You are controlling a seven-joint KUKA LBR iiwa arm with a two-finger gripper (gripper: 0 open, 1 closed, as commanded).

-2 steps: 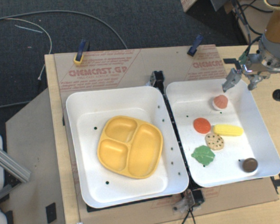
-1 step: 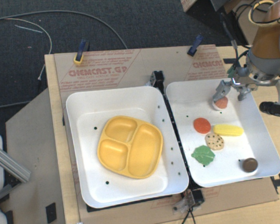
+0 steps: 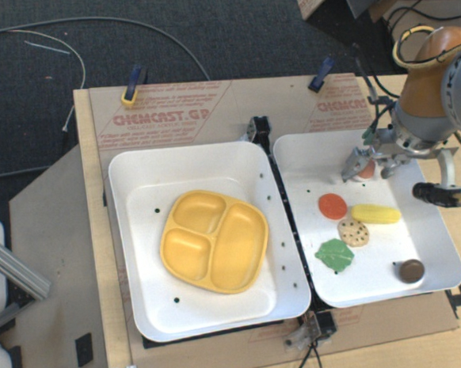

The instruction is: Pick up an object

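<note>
— What sits in the left bin (image 3: 132,250)?
— A divided plate (image 3: 213,241), near its middle.
— And the right bin (image 3: 434,243)?
— A round slice (image 3: 332,205) lies left of a corn cob (image 3: 376,214). A cookie (image 3: 353,232) lies just in front of them, touching the cob, and a leaf (image 3: 334,255) lies in front of the cookie. A small ball (image 3: 411,270) sits near the front right corner.
— And the gripper (image 3: 369,162)?
— Over the back of the right bin, behind the slice.

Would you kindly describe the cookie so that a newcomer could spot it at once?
Look in the right-hand white bin. Near its middle lies a cluster of small toy foods; the cookie is the tan, dark-speckled round piece. It sits below the red slice, above the green leaf.
</note>
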